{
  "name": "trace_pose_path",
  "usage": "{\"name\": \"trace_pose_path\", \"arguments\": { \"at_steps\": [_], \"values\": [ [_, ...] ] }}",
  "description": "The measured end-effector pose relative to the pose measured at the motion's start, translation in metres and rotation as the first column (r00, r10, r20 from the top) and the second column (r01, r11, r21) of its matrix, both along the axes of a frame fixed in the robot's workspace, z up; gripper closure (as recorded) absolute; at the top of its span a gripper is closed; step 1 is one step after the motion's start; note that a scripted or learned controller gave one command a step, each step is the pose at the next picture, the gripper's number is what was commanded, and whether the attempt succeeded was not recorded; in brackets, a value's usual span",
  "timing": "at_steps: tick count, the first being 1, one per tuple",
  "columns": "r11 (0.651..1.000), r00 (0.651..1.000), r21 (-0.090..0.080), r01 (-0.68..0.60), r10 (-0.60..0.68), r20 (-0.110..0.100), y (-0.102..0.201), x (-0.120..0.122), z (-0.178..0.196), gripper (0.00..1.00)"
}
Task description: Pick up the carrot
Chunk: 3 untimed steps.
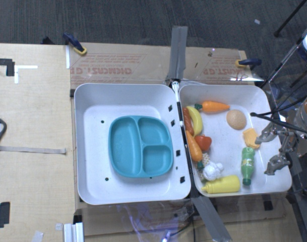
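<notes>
Cardboard-covered bench on dark carpet, carrot in right bin, hand open

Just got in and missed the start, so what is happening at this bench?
A robot arm reaches in from the right over the right bin, which holds toy food. Its end effector hovers near that bin's right edge with nothing between its fingers. The carrot it is meant to pick up lies untouched at the far side of the bin. The left bin holds a blue divided plate.
</notes>
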State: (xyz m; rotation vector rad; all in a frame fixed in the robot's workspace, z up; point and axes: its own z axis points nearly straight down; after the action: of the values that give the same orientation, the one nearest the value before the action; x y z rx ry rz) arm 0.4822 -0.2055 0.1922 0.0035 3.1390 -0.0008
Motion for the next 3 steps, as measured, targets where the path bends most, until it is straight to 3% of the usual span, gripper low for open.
{"name": "trace_pose_path", "arguments": {
  "at_steps": [1,2,3],
  "values": [
    [0.988,0.988,-0.003,0.153,-0.153,0.019,-0.017,0.066,-0.081,0.0],
    [0.926,0.926,0.004,0.378,-0.378,0.019,-0.017,0.112,-0.085,0.0],
    [0.719,0.719,0.003,0.695,-0.695,0.004,0.041,0.155,-0.098,0.0]
  ]
}}
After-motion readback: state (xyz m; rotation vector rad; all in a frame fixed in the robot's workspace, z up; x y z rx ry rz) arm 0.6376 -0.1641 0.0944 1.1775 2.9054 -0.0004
